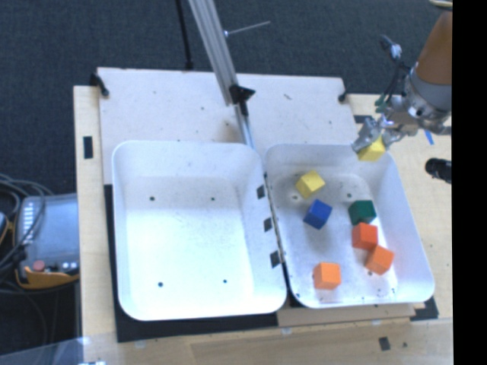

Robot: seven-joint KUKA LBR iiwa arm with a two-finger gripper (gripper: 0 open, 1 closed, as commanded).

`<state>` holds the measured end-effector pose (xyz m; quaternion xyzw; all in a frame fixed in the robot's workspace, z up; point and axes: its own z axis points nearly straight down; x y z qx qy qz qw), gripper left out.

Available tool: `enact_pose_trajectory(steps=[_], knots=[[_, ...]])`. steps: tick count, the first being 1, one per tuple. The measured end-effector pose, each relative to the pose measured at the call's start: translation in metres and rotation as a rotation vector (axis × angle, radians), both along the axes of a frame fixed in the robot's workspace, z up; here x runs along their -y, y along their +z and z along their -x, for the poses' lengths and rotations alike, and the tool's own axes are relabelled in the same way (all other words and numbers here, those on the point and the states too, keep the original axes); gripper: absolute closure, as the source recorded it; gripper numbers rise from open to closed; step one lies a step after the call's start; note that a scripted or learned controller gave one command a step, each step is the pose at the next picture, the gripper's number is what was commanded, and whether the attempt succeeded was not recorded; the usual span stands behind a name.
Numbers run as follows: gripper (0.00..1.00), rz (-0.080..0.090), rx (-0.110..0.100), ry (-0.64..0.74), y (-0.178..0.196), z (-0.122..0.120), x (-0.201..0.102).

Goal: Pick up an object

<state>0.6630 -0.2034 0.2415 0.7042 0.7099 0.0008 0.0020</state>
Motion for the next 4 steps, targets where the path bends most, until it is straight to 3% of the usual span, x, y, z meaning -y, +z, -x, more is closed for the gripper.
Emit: enact_pose_trajectory(steps=[1, 4], knots=[[1.00, -0.003, -0.004, -0.001, 0.005, 0.000, -0.061], [1.00, -0.003, -0.003, 0.000, 0.010, 0.009, -0.203]])
